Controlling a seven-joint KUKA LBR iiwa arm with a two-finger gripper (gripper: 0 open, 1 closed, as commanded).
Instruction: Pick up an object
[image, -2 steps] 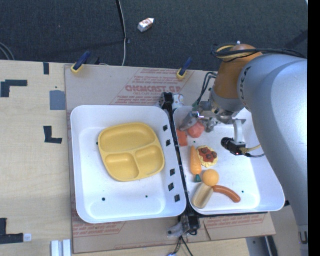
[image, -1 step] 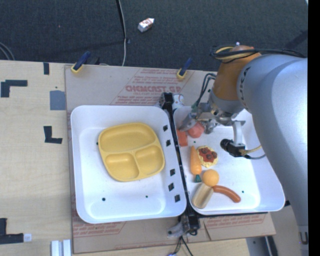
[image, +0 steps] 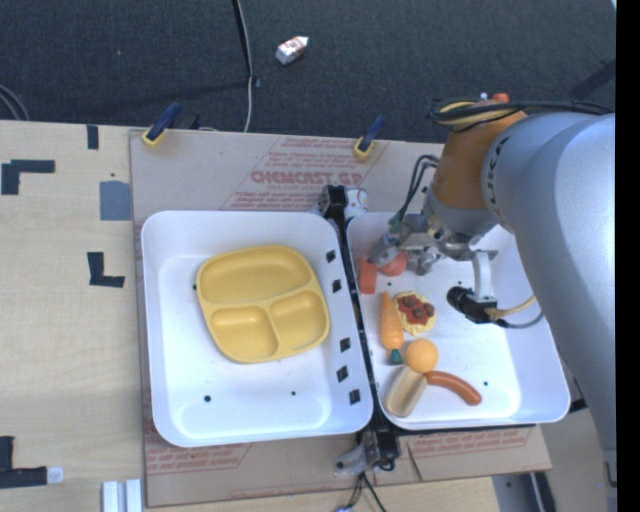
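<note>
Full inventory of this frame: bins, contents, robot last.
white bins: 2, side by side on the bench
yellow tray: 1, three compartments, in the left bin
red-orange toy: 1, right bin, far end, just under the gripper
carrot: 1, orange, right bin, beside the divider
pizza slice: 1, red and yellow, right of the carrot
orange ball: 1, right bin, near end
sausage: 1, red-orange, near end
bun: 1, tan, near corner
clamps: 2, blue and yellow, far edge of the board
gripper: 1, grey, over the right bin
</note>
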